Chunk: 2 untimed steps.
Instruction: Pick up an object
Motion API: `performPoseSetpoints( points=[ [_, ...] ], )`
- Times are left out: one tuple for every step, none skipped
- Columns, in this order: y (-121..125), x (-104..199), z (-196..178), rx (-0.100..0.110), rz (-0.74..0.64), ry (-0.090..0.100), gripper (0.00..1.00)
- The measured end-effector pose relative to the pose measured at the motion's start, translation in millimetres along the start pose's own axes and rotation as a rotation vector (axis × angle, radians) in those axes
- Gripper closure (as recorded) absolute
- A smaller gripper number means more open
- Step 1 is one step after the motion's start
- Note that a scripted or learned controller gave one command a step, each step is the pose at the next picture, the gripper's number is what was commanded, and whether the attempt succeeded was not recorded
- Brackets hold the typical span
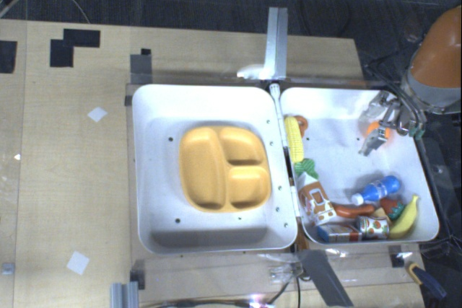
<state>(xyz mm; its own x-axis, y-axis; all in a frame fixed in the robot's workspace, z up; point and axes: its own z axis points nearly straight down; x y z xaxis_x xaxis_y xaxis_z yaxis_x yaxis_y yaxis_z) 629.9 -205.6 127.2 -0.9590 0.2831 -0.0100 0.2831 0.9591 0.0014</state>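
Jaws (377,128) — around small orange piece (382,130)

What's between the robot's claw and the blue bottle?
Just bare white bin floor. In the camera view, the claw hangs over the right bin, and nothing lies on the stretch down to the blue bottle.

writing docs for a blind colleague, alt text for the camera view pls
A gripper hangs over the right bin, above a pile of toy food: corn, banana, blue bottle. The left bin holds a yellow divided tray.
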Motion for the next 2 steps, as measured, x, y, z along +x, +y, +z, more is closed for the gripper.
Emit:
performPoseSetpoints(
  points=[
    [-24, 76, -33, 0.002, 0.018, -0.001, 0.00],
    [-36, 127, -42, 0.002, 0.045, 0.002, 0.00]
  ],
)
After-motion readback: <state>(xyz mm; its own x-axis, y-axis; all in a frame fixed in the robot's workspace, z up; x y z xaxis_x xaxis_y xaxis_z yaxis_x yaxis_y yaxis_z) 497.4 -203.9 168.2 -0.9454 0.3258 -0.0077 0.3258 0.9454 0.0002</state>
